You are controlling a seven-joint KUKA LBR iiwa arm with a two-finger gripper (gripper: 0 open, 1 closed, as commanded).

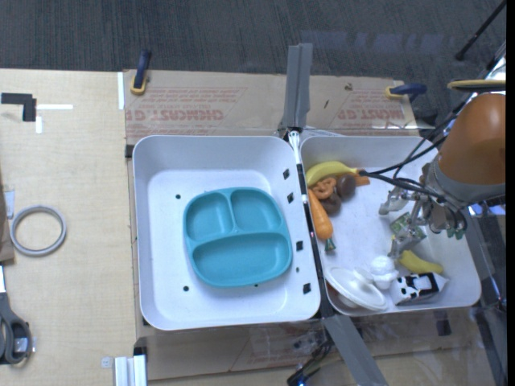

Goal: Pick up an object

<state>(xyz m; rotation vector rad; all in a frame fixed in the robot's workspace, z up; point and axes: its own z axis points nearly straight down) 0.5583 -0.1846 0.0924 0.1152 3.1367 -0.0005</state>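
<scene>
**Mia:** Where the grey arm comes in from the right, can you see the gripper?

**Sam:** Yes. It hangs over the right bin, near that bin's right side. It is small and shiny, and I cannot tell if it is open or closed. I see nothing held in it.

**Mia:** What is close to it?

**Sam:** One small yellow banana lies just below it. Beside that sits one black and white toy, near the bin's front corner. To the left of the toy is one small white lump, and then one white bowl lying tilted at the front.

**Mia:** And farther away?

**Sam:** Along the left wall of the same bin there is one more yellow banana, bigger. So that makes two bananas. Under it is one orange ring thing, and one brown round thing touches it. One orange carrot lies below them, pointing down the wall.

**Mia:** How many bins?

**Sam:** Two, side by side. The left bin holds one blue plate with three parts.

**Mia:** Anything outside the bins?

**Sam:** One grey tape ring lies on the bench far to the left.
</scene>
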